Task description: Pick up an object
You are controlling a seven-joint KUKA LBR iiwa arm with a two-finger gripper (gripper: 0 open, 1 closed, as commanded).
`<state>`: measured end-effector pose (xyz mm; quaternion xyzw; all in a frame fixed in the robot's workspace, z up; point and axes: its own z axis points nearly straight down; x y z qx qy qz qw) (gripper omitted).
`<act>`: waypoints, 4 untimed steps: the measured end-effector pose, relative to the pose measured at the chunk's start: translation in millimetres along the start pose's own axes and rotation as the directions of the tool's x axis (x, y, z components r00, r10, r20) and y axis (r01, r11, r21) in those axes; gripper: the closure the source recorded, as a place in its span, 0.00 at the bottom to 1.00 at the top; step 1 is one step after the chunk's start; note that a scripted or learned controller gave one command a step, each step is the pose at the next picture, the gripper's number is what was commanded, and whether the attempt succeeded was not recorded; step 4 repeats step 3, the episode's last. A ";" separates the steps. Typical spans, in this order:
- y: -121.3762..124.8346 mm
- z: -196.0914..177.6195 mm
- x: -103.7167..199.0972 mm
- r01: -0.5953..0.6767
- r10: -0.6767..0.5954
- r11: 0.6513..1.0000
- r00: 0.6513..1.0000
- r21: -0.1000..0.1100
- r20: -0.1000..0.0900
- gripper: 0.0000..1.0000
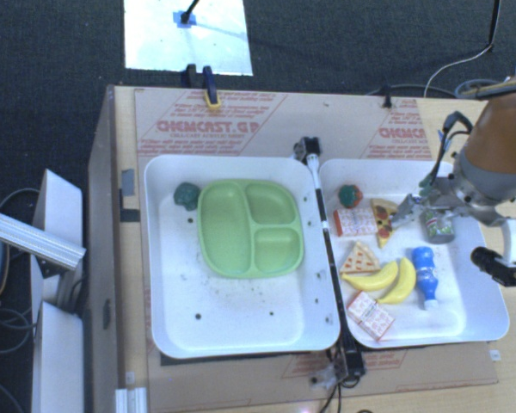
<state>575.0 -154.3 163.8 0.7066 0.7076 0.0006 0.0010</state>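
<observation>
Arm extended in from right, orange band seen above grey wrist; gripper lowered at right side of view; wrist angled downward-left.

The arm has a fat orange band above a grey wrist. A thin black cable loops at its ten o'clock side. Its gripper is metallic grey.

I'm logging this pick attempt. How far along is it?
Done: the gripper is down in the right bin, beside the pizza slice. In hand: nothing visibly lifted. Left: grasping and raising something; the bananas and blue bottle lie untouched.
</observation>
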 end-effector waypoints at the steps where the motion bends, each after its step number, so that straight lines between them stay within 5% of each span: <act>1: -45.2 67.2 -29.4 -0.001 0.001 1.000 1.000 0.003 0.000 0.00; 2: -43.6 56.2 -29.2 0.001 -0.001 1.000 1.000 -0.002 0.001 1.00; 3: -34.6 78.2 33.9 0.002 -0.002 1.000 1.000 -0.003 -0.001 1.00; 4: -34.6 78.2 33.9 0.002 -0.002 1.000 1.000 -0.003 -0.001 1.00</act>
